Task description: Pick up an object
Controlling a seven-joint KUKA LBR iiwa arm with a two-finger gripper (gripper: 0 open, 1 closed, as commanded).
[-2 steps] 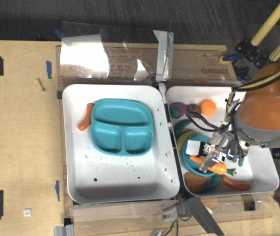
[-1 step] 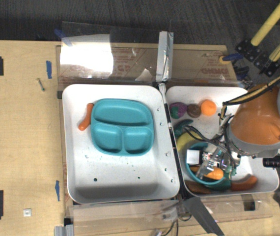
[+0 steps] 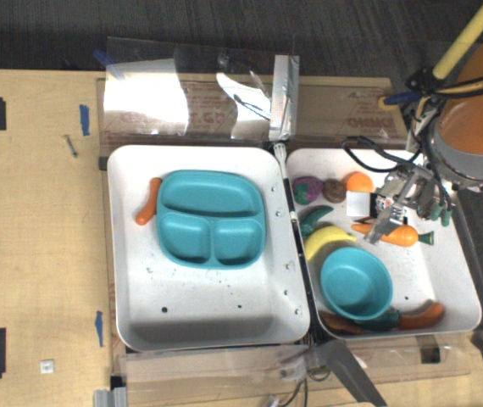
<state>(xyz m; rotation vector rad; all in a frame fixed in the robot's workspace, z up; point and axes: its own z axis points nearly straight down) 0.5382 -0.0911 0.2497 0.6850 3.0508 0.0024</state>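
**End effector low over the crowded right bin**

The end effector (image 3: 391, 213) hangs in the right bin (image 3: 458, 270), its tip just above the orange carrot (image 3: 398, 236) with the green stalk end; whether it is spread or pressed together I cannot tell (metal and cables blur together there). Nothing is visibly pinched between them.

Around the carrot lie likely targets: an orange ball (image 3: 359, 181), a purple piece (image 3: 307, 189), a brown piece (image 3: 334, 191), a yellow banana-like shape (image 3: 324, 240) and a teal bowl (image 3: 356, 283). The left bin (image 3: 131, 295) holds a teal divided plate (image 3: 210, 217) and an orange stick (image 3: 148, 202).

The risk I see is clutter: the carrot is slim, rounded and lying flat, so a close that lands off-centre could squirt it sideways toward the bowl, or the tips could catch a neighbouring piece instead. A descent too deep could jam against the bin floor
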